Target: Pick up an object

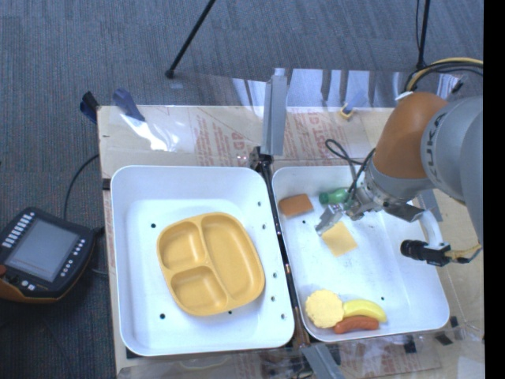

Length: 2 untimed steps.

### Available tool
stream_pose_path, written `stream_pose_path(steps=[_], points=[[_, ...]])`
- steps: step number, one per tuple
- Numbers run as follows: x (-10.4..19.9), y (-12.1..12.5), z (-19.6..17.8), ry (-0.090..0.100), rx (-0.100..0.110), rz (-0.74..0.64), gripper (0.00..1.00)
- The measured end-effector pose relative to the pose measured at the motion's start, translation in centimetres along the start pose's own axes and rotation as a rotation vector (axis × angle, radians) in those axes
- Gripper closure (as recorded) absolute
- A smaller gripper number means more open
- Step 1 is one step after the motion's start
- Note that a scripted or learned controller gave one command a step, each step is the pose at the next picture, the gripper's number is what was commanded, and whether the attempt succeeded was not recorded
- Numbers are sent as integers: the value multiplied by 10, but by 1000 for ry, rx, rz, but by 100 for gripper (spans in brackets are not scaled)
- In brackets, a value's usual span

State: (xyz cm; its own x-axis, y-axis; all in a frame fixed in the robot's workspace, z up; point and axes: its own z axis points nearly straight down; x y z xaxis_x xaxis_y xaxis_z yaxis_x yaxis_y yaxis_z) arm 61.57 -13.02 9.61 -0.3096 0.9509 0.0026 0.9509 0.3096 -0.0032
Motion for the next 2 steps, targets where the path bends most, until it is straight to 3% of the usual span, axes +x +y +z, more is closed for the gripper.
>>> stream_pose_path(steps=[1, 2], points=[[18, -9, 1, 2, 2, 50, 0], [17, -9, -6, 5, 6, 52, 100]])
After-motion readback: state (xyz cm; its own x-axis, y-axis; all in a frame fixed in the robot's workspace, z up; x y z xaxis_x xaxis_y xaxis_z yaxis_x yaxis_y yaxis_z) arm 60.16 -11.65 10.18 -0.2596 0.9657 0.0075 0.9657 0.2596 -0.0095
